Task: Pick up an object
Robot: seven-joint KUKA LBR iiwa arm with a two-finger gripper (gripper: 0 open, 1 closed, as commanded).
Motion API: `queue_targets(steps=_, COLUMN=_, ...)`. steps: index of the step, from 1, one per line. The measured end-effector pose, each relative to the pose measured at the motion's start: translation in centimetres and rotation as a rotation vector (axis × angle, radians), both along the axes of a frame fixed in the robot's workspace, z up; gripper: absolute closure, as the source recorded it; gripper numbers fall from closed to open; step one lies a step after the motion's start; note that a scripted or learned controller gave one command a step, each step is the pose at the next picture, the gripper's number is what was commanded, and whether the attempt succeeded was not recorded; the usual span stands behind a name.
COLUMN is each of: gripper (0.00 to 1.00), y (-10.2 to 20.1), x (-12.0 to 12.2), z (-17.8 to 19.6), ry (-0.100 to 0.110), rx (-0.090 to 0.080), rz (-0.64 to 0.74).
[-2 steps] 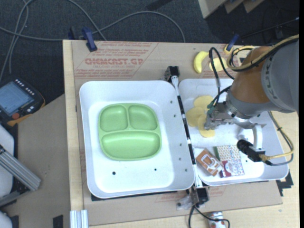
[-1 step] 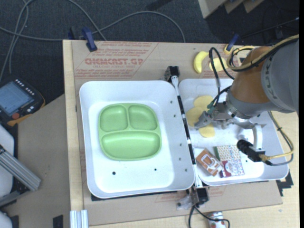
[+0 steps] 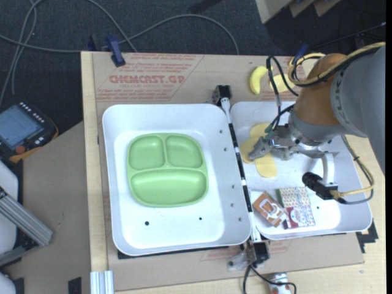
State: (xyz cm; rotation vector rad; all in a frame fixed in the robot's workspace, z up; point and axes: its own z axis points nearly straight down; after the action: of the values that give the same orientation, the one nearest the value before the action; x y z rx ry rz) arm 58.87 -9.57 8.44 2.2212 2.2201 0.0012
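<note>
**A:** What is holding everything up?

**B:** A flat brown cardboard-covered counter [image 3: 153, 75], printed with faded red lettering along its far edge.

**A:** What rests directly on it?

**B:** Two shallow white plastic bins with rounded corners, set side by side and touching along their inner edges. The left white bin [image 3: 116, 182] is the larger in view. The right white bin [image 3: 355, 216] sits against it and reaches toward the counter's right edge.

**A:** Anything else on the bare surface?

**B:** A blue clamp [image 3: 114, 49] grips the far left edge. A curved yellow banana-shaped object [image 3: 260, 79] lies on the counter just beyond the right bin's far rim.
</note>
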Motion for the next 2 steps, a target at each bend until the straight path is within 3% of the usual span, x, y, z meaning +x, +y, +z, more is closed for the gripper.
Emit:
queue_targets(steps=1, gripper=0.0, y=0.3, x=-2.3, z=0.0, ry=0.004, rx=0.001, rz=0.0)
queue_targets(steps=2, gripper=0.0, y=-1.8, x=-11.0, z=0.0, ry=0.003, rx=0.0, rz=-0.001)
